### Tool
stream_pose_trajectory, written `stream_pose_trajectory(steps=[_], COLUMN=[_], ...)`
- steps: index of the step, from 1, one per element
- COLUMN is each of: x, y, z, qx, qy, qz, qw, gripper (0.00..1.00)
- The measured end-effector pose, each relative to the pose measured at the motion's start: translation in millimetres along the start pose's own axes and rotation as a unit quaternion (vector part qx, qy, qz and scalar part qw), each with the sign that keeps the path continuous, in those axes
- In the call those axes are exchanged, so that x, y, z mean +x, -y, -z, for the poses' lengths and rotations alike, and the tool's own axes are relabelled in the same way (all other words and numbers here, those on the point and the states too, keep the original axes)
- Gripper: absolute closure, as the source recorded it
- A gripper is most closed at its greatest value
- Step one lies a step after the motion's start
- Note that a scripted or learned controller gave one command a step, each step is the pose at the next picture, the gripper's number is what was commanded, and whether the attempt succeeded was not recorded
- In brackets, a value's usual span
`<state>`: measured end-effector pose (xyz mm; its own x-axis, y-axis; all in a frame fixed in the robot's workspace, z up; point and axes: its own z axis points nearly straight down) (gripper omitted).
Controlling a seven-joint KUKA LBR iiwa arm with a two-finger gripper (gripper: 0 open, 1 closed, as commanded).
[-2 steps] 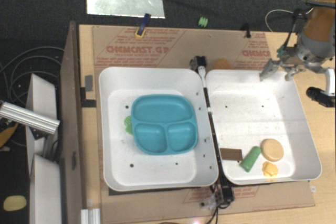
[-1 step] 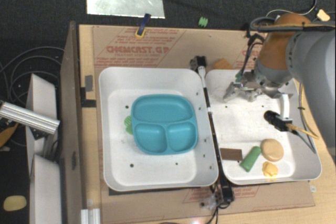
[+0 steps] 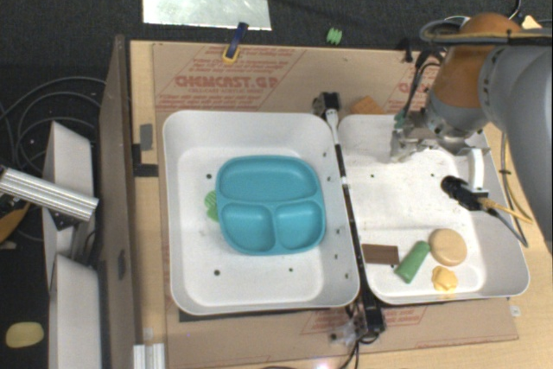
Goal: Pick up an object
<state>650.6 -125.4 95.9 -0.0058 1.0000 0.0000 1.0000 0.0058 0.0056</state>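
Pick status: not yet done | gripper at right bin far end, jaws' state cannot tell | green cylinder, tan disc, brown block lying well apart, ungrasped.

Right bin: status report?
Gripper at right bin's far end, apart from objects. Green cylinder, brown block, tan disc, yellow piece at near edge. Path unobstructed.

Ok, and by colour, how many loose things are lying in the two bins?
Blue: 1, compartment tray
Green: 2, cylinder and scrap poking out at the tray's left edge
Brown: 1, block
Tan: 1, round piece
Yellow: 1, small lump
Total: 6
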Motion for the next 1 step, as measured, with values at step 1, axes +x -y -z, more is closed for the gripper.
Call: stream_pose_trajectory(steps=[1], x=[-38.3], y=[17.3], z=[97.0], qx=[-0.002], qy=[0.002], qz=[-0.004], qw=[1.0], gripper=[1.0])
